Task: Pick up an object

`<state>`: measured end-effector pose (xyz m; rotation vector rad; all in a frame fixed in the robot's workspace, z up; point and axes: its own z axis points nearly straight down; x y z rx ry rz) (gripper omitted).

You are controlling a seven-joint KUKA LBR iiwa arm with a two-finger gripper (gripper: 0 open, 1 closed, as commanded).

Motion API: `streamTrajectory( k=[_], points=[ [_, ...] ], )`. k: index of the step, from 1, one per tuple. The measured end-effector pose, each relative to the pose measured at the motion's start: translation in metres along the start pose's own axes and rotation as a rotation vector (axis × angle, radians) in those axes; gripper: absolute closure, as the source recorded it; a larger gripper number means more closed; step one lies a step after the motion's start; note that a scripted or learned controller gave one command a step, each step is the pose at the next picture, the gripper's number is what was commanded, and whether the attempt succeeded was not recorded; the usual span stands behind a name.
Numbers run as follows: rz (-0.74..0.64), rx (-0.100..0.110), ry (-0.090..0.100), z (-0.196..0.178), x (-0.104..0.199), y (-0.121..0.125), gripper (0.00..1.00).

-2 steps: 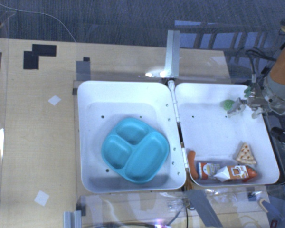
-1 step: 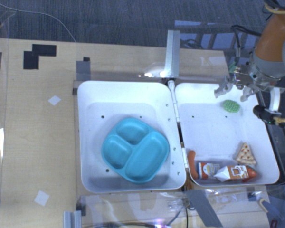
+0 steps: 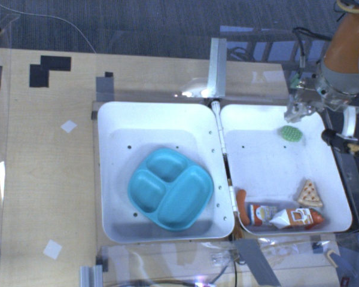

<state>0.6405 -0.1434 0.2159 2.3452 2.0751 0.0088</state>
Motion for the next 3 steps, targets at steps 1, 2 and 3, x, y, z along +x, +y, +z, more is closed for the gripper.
streamTrajectory(
  k=[1, 2, 3],
  points=[
    [-0.001, 0.000, 0.000, 0.000, 0.000, 0.000, 0.00],
    [-0.105, 0.008, 0.002, 0.076, -0.050, 0.009, 0.00],
    [-0.124, 0.005, 0.001, 0.129, -0.052, 0.010, 0.00]
  ],
)
